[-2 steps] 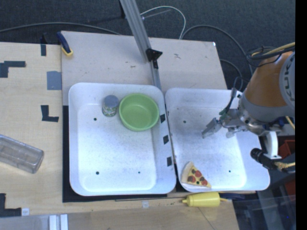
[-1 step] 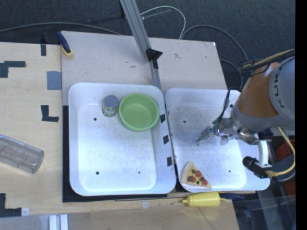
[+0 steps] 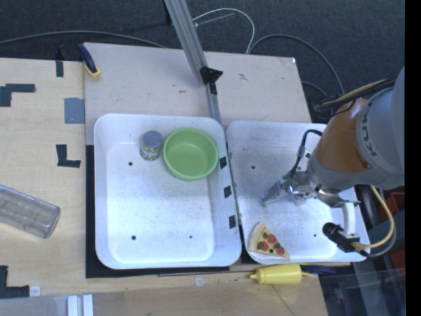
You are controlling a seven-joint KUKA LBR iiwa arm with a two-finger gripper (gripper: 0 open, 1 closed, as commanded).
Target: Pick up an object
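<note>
My gripper (image 3: pixel 275 193) hangs low over the middle of the right bin (image 3: pixel 263 140), reaching in from the right below the arm's orange band. A toy pizza slice (image 3: pixel 268 241) lies flat in that bin's front left corner, a short way in front of the gripper and apart from it. In the left bin (image 3: pixel 118 242), a green bowl (image 3: pixel 191 154) sits at the back right with a small grey-lidded can (image 3: pixel 151 145) just to its left. I see nothing held at the gripper.
A yellow squeeze bottle (image 3: pixel 284 274) lies on the bench outside the right bin's front rim. A clear plastic container (image 3: pixel 27 212) rests at far left. A slanted metal pole (image 3: pixel 191 35) ends at the ridge between the bins. Cables trail behind the bench.
</note>
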